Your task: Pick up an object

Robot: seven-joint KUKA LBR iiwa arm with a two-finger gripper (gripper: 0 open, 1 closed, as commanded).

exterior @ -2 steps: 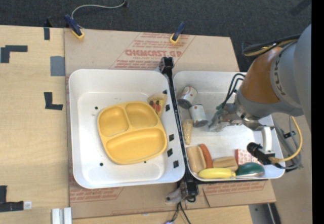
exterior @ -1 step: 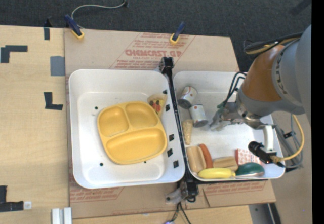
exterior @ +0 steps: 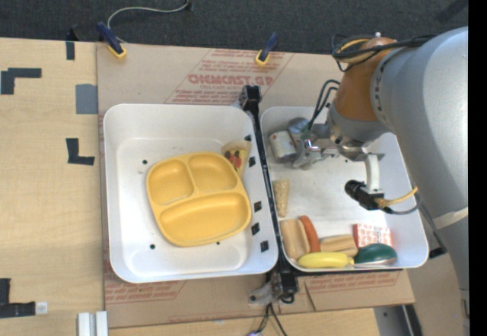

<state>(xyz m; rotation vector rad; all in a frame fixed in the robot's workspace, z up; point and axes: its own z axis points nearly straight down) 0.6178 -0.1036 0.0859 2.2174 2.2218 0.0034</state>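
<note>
A glossy yellow three-compartment tray (exterior: 199,198) is seen lying flat in the left bin (exterior: 122,198). In the right bin (exterior: 407,198), smooth plastic food is clustered along the near edge: a hot dog (exterior: 299,234), a curved yellow banana (exterior: 326,259) and a green rounded piece (exterior: 375,254). The metallic gripper (exterior: 283,146) is held low over that bin's far left corner; its opening cannot be told.

My bench (exterior: 46,175) is light wood with a cardboard sheet (exterior: 221,76) laid over the middle, pinned along its top edge by two yellow-blue clamps (exterior: 112,39). I've got both white bins sitting on the cardboard, left bin (exterior: 122,198) and right bin (exterior: 407,198), touching at center frame.
</note>
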